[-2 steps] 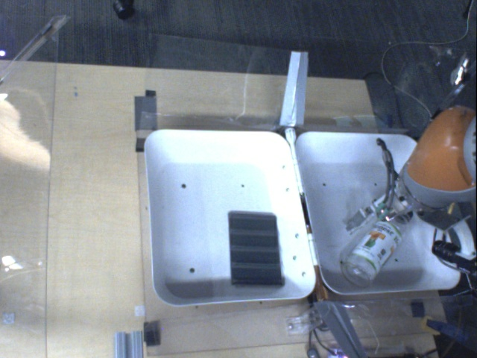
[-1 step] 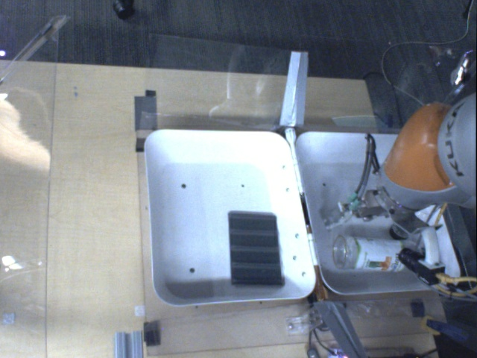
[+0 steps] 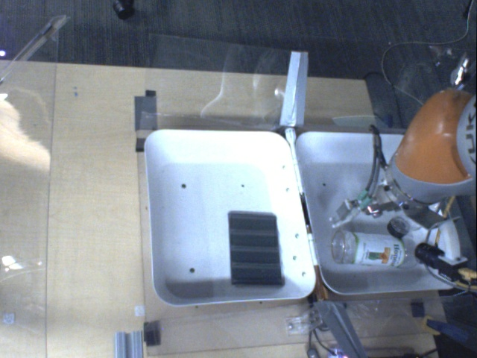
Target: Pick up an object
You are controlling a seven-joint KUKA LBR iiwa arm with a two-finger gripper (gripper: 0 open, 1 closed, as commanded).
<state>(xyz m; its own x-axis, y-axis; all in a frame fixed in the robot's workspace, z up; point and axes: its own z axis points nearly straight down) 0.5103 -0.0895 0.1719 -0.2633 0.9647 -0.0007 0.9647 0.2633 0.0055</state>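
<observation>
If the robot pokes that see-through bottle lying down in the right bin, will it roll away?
Probably. The bottle lies on its side and looks round, so a nudge across its length would likely roll it. It looks clear and mostly empty, so likely light and easy to shove. Its smooth surface may slip from the gripper above it.

Clear plastic bottle (image 3: 367, 248), matt ribbed block (image 3: 255, 248)

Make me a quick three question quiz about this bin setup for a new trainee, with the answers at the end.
1. True or false: the black ribbed block lies in the right bin.
2. Which object lies nearest the gripper? A) clear bottle B) black ribbed block
3. Fill in: the bottle lies on its ____.

Key: 1 false, it lies in the left bin. 2 A. 3 side.
</observation>
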